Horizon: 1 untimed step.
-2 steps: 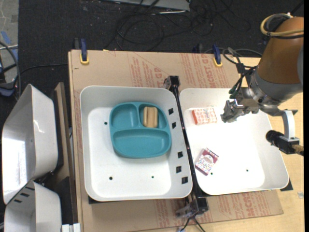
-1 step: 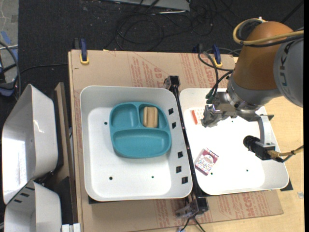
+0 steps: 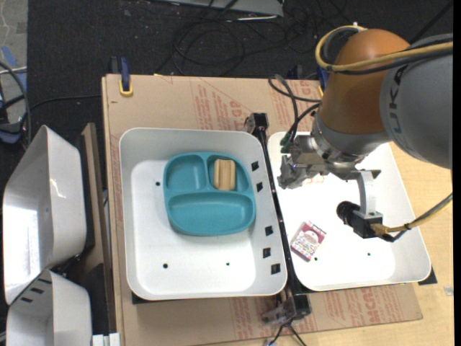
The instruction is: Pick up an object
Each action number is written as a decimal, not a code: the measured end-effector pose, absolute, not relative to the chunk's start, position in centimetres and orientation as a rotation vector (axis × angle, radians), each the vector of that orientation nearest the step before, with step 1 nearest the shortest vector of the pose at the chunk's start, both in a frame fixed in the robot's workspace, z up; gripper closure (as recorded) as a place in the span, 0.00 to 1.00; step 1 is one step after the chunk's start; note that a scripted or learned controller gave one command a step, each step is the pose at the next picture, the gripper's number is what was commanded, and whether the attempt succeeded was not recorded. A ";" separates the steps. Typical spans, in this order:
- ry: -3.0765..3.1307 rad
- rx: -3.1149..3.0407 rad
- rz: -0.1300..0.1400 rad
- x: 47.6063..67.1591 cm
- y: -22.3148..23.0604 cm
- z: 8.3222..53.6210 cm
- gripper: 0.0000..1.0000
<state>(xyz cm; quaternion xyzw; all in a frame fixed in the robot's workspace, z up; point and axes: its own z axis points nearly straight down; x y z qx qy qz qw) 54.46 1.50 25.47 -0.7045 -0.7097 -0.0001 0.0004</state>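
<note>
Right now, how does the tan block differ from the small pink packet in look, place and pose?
The tan block is plain and wood-coloured; the small pink packet is pink and white with print. The block sits in the teal tray's upper right compartment in the left bin; the packet lies on the right bin's floor. The block lies nearly straight, the packet skewed. Both are small and lie untouched.

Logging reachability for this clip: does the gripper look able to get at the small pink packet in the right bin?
Probably yes. The pink packet lies flat and alone on the right bin floor, nothing on it. The gripper hangs over the same bin, farther back.
</note>
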 end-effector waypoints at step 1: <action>-2.227 -2.214 0.003 54.7 6.6 23.4 1.00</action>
